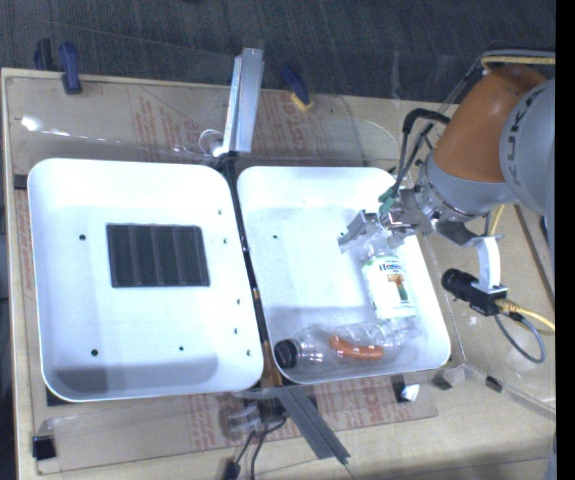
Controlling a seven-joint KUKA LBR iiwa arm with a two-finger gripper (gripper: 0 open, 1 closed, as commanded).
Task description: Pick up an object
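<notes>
Looking down on the table (117,428), and there are two shallow white plastic bins side by side. The left bin (67,348) carries one thing, a dark ribbed rectangular panel (157,255) lying flat near its middle. The right bin (297,218) carries two things, both clear plastic bottles.

One clear plastic bottle with a white label and an orange mark (390,286) lies along the bin's right side, running roughly top to bottom in the view. The other clear plastic bottle with a black cap and an orange band inside (342,346) lies along the near wall, cap pointing left toward the divider between the bins. The two bottles meet or nearly meet at the near right corner; I cannot tell if they touch.

One grey arm with an orange band (487,138) reaches in from the right, and its end effector (367,230) sits low over the upper right part of the right bin. It is right at the top end of the labelled bottle, which stretches away from it toward the near wall. Whether the metal tips are spread or pinched, I cannot tell; the parts blur together there, and nothing is clearly caught between them. The capped bottle lies well apart from the end effector, down at the near wall.
</notes>
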